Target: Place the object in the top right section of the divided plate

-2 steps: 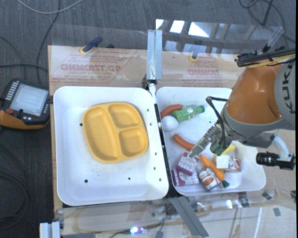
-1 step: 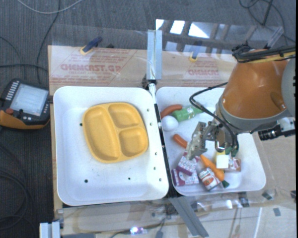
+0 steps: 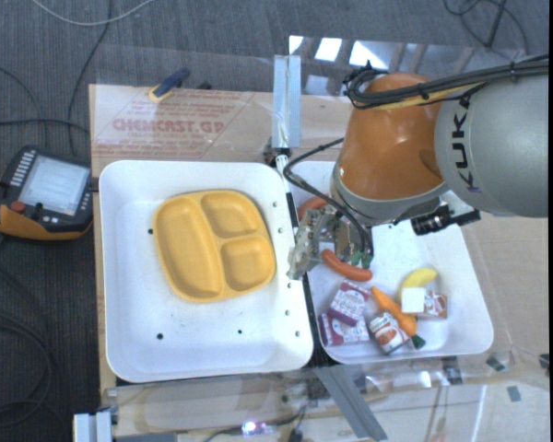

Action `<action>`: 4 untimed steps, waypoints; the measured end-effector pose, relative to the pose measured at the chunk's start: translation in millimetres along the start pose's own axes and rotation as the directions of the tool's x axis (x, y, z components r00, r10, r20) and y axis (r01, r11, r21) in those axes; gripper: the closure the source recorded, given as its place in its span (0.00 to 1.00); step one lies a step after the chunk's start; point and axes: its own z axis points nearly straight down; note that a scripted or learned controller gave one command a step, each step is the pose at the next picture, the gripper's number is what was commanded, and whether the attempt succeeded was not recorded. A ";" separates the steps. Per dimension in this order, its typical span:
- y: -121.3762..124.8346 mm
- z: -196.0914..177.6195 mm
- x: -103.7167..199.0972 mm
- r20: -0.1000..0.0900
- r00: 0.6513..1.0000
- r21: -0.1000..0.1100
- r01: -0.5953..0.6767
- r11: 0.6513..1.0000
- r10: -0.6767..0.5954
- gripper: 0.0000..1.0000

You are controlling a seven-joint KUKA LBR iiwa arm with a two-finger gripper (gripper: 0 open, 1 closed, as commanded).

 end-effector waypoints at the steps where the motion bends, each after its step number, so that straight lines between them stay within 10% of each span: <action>1: 42.3 10.7 -5.3 0.001 0.895 -0.001 0.446 0.895 -0.446 1.00; 2: -7.3 -56.9 40.7 0.001 0.823 0.001 0.569 0.823 -0.569 1.00; 3: -8.7 -203.3 36.5 0.002 0.910 0.000 0.415 0.910 -0.415 1.00; 4: 2.2 -84.6 40.1 0.000 0.792 0.001 0.611 0.792 -0.611 1.00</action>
